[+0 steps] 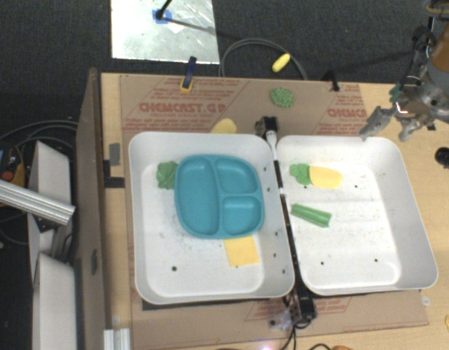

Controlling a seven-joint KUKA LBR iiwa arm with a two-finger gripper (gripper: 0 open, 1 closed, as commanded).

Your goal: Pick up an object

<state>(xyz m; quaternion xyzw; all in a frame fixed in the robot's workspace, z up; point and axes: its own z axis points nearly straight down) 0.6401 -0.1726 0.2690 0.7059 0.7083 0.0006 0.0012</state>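
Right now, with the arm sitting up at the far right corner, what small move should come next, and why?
Probably bring the gripper leftward and toward the near side, over the right bin. It sits above that bin's far right corner with nothing between the fingers, while the green piece lies apart from the other things, an easy target.

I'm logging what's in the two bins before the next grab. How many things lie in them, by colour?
Blue: 1, the divided plate in the left bin
Green: 3, a piece beside the plate, a piece and a stick in the right bin
Yellow: 2, a flat square by the plate, a rounded piece in the right bin
Total: 6
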